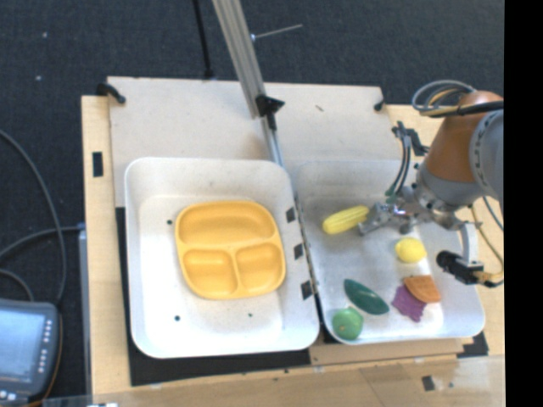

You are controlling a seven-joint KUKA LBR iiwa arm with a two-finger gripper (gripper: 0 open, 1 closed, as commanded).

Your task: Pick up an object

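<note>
Gripper: I see my gripper (379, 217) low in the right bin, at mid-right of the frame, its tip just beside the yellow corn cob (344, 220); I cannot tell whether it touches the cob, and nothing I can see sits in its grasp.
Gripper opening: I cannot tell; the tip is too small and cluttered for me to read.
Arm: my grey arm (458, 155) with its orange band enters from the right edge, above the right bin.
Right bin (339, 176): I count the corn cob at its upper left, a yellow lemon (410, 250) right of centre, an orange piece (422, 289) and a purple piece (408, 303) touching each other lower right, a dark green leaf-shaped item (366, 297) at lower centre, and a green round fruit (347, 322) at the bottom edge.
Left bin (153, 185): I see a yellow three-compartment tray (229, 248) lying flat near its centre.
Tray compartments: one long section above, two smaller below.
</note>
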